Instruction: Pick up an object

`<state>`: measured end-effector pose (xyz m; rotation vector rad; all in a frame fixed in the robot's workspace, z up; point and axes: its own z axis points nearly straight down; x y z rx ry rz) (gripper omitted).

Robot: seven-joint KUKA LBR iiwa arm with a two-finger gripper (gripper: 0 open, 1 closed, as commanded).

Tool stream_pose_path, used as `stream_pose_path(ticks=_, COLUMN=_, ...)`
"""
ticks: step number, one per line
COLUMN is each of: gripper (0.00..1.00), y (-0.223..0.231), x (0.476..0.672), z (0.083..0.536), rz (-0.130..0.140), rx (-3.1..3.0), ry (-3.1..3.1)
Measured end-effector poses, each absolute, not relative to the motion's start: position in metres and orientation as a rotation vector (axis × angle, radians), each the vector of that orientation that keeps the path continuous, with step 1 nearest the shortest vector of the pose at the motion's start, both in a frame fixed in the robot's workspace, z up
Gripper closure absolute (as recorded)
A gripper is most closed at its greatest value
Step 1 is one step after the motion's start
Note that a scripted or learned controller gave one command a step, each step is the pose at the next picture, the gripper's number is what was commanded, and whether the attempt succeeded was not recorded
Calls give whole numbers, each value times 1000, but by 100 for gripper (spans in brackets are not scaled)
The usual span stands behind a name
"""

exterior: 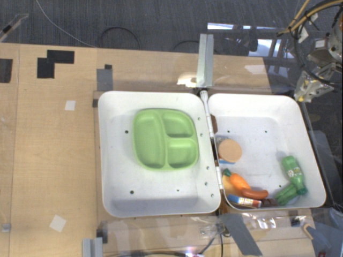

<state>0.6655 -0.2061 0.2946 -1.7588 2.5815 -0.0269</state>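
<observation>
Gripper (310, 87) hardware hangs at the top right, just past the far right corner of the right bin (257, 111), under a tangle of cables (313, 12); we cannot tell whether it is open or closed, and we see nothing held in it. Well apart from it, along the bin's near wall, lie a green bottle (292, 167), a second green bottle (286, 193), an orange carrot-like toy (238, 182) and a red and white item (245, 201). A tan round disc (230, 150) rests by the bin's left wall. In the left bin (115, 197) a green divided plate (164, 138) lies flat.
</observation>
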Motion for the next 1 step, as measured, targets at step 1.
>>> stream_pose_path(ticks=1, gripper=100, y=-203, x=660, z=140, rz=9, rx=-1993, ry=2425)
